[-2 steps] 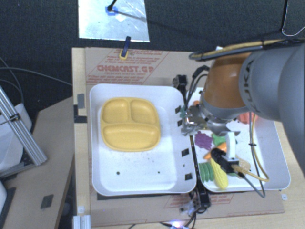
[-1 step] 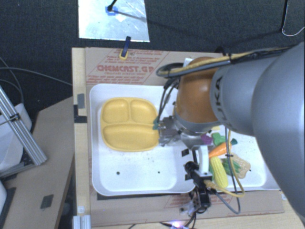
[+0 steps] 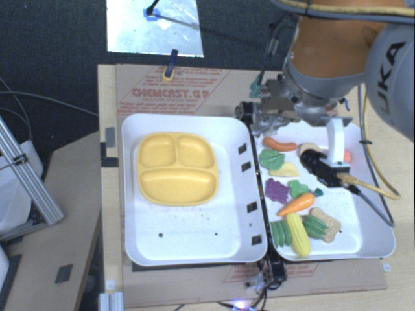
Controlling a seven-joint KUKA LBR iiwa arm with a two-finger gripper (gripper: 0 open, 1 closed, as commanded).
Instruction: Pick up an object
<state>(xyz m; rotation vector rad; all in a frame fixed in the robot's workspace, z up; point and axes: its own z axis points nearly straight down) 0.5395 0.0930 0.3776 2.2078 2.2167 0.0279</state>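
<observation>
The right bin holds several toy foods. An orange-red sausage lies near its far left corner, with a green leaf and a pale yellow piece just in front of it. Closer to the front lie purple grapes, a carrot, a corn cob, green beans and a tan biscuit with a green piece. My gripper hangs over the far left corner of this bin, just behind the sausage, and nothing shows in it.
A yellow divided plate lies in the left bin. A raised divider with black clips separates the two bins. The arm's bulk covers the far right of the right bin. A small pink item peeks out there.
</observation>
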